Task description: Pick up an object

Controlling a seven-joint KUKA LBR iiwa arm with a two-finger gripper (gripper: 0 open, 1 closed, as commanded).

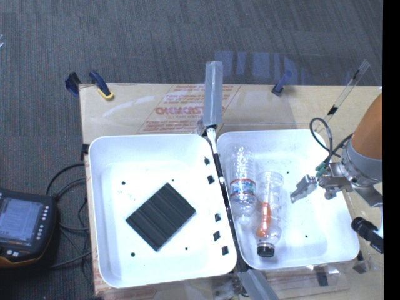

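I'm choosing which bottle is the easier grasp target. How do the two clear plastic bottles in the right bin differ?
The labelled bottle has a blue and red band around its middle; the capped bottle shows something orange inside its neck instead. The labelled bottle lies next to the divider; the capped bottle lies nearer the gripper. The capped bottle ends in a dark cap; I cannot make out one on the labelled bottle. Both are clear and lie on their sides in the right bin.
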